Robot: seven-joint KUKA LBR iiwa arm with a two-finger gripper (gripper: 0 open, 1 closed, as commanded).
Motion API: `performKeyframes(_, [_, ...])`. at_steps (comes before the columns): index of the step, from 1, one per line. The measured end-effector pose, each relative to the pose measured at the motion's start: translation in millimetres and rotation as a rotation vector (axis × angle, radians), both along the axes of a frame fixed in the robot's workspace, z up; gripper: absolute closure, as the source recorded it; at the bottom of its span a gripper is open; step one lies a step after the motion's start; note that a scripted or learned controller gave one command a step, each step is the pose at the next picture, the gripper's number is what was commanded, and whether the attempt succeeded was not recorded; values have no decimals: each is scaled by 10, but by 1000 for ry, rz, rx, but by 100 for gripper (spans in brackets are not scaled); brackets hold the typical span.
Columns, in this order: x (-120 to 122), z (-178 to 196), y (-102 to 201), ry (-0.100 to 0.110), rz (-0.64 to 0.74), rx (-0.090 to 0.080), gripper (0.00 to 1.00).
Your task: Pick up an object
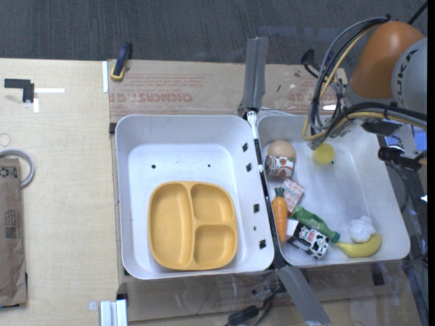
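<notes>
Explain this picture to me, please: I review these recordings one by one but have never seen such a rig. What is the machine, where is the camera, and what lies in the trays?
One camera, fixed above the bench, looks down at a slant on two shallow white bins side by side. The grey robot arm with an orange band reaches in from the right, trailing cables over the right bin; I cannot make out its gripper clearly, so I cannot say it holds anything. The left bin holds a yellow plastic plate with three compartments. The right bin holds a small yellow ball, a round beige toy, an orange toy carrot, a green packet, a black-and-white carton, a yellow toy banana and a white fluffy lump.
</notes>
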State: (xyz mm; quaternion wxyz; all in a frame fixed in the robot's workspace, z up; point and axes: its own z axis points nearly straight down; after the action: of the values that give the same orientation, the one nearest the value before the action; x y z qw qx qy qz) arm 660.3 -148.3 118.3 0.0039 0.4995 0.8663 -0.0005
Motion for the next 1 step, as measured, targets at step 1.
performKeyframes(1, [-212,1056,246,4,94,2,100])
